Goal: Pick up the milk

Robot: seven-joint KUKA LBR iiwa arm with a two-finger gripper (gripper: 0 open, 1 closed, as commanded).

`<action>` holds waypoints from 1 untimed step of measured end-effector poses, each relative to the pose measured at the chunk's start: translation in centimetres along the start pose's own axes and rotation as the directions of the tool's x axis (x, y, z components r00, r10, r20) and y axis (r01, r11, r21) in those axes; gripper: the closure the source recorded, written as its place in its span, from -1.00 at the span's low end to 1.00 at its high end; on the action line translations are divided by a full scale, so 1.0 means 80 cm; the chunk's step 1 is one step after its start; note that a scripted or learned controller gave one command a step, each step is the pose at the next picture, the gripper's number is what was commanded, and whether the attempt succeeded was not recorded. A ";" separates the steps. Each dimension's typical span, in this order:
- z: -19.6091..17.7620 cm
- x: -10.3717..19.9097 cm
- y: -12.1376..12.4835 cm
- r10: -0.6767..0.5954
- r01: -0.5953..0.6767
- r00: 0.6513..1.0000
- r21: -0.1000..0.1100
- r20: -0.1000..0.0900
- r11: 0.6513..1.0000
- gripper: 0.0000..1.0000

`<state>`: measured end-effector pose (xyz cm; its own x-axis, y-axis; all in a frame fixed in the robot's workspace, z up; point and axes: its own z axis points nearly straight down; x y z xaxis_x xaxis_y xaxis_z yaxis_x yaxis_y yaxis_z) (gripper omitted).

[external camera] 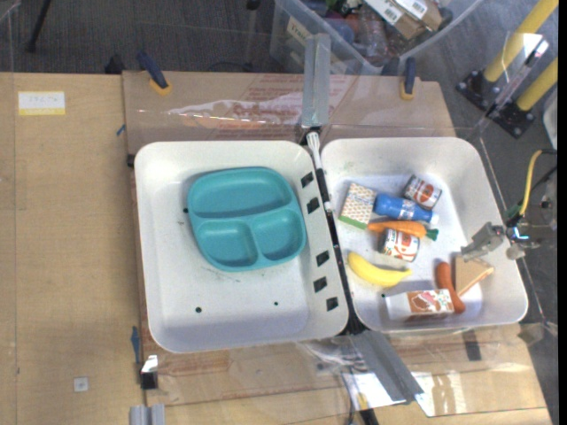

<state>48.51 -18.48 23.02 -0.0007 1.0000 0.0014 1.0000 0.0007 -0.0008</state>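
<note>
The milk [428, 302] is a small white carton with a red label. It lies on its side near the front wall of the right bin [469, 153]. My gripper [483, 242] reaches in over that bin's right rim, above and to the right of the carton and apart from it. Nothing shows between the gripper and the milk except a slice of toast [472, 278] and a hot dog [444, 281].
The right bin also holds a banana [378, 270], a carrot [403, 228], two cans [400, 246] [423, 191], a blue bottle [402, 208] and a patterned box [358, 204]. A teal divided plate [244, 217] sits in the left bin [159, 237]. A clear tub of clutter [376, 7] stands behind.
</note>
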 end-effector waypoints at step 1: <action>0.141 0.050 -0.007 0.006 -0.006 1.000 -0.002 0.001 1.000 -1.00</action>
<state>47.94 -14.44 11.77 0.0053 1.0000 0.0000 1.0000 -0.0053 0.0008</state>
